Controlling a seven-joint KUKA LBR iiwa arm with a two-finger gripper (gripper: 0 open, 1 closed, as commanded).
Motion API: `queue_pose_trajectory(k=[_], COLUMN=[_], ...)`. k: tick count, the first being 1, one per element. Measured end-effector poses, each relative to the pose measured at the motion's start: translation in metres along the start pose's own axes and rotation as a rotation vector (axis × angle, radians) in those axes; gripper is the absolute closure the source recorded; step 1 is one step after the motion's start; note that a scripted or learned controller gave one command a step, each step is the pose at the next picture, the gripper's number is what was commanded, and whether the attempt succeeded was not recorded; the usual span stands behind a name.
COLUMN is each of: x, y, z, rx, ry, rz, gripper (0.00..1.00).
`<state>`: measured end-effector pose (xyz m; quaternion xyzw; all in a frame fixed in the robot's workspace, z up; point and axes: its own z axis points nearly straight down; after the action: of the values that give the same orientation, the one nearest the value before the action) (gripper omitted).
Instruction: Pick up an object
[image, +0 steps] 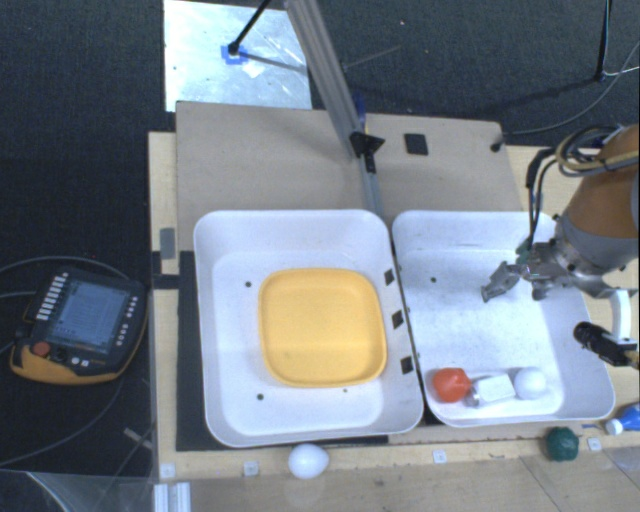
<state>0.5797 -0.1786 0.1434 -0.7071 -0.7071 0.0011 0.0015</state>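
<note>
We see the gripper (512, 279) hang released, holding nothing, over the right bin (470, 250), well apart from the orange object (449, 383) by that bin's near wall.

Bright overhead light; white bins (300, 235) glare, soft shadows, pic slightly blurry, maybe low-res.

No text, label, brand, number or sign can be read anywhere in the scene. The handheld control unit (78, 325) on the floor at the far left has a lit screen and rows of buttons, but whatever is printed or displayed there is too small and blurred to read.
</note>
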Motion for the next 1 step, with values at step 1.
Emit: queue_pose_trajectory(k=[1], x=[-0.0002], y=[0.0015], z=[-0.0133], rx=[-0.006], ry=[-0.001], rz=[-0.001], gripper=[1.0])
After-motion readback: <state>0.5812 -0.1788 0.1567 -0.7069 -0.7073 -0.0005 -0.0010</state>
